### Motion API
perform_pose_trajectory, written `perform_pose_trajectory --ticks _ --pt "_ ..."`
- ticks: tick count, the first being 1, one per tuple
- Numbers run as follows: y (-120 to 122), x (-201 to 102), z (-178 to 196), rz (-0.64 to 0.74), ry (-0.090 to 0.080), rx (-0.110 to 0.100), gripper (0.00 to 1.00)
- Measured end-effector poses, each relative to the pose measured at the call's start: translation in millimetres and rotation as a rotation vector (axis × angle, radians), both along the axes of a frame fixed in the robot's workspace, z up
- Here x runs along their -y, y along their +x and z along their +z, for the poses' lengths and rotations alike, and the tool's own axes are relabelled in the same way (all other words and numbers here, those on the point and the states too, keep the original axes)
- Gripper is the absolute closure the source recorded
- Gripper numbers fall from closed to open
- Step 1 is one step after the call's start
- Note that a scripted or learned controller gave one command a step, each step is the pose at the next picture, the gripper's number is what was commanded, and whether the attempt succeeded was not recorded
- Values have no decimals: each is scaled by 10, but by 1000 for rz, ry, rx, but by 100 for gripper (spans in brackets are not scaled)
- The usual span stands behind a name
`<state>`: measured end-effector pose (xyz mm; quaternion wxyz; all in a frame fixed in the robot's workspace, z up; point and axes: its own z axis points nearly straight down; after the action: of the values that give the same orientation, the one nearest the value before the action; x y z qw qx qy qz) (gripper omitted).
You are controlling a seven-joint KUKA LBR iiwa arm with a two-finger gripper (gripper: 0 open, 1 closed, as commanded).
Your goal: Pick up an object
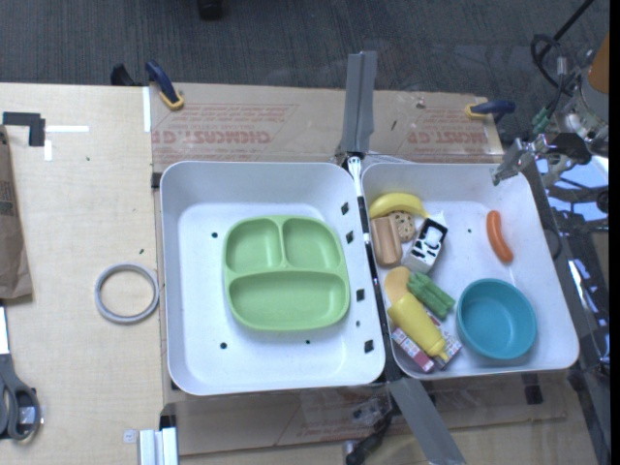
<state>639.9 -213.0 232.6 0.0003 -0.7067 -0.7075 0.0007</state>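
Observation:
The right bin [542,361] holds a yellow banana [397,204], a tan cylinder [387,237], a small black-and-white box [426,243], an orange sausage-shaped toy [499,235], a blue bowl [496,320], a yellow bottle [418,325] and a green piece [431,294]. A green divided plate [286,272] lies in the left bin [184,260]. Part of the arm shows at the top right, and my gripper [513,161] hangs over the right bin's far right corner, well above the objects and apart from them. Nothing is seen in it.
A grey tape ring [127,292] and scissors [15,410] lie on the bench to the left of the bins. Blue-and-yellow clamps [165,85] [492,109] hold the cardboard behind them. Cables and a stand crowd the right edge.

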Motion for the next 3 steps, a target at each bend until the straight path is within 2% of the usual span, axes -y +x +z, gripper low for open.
perform_pose_trajectory --ticks 1,2,3 --pt "-288 -860 -1111 -12 0 4 0" --pt "-477 -963 -1248 170 -8 38 0" --pt "-478 -963 -1249 170 -8 38 0"
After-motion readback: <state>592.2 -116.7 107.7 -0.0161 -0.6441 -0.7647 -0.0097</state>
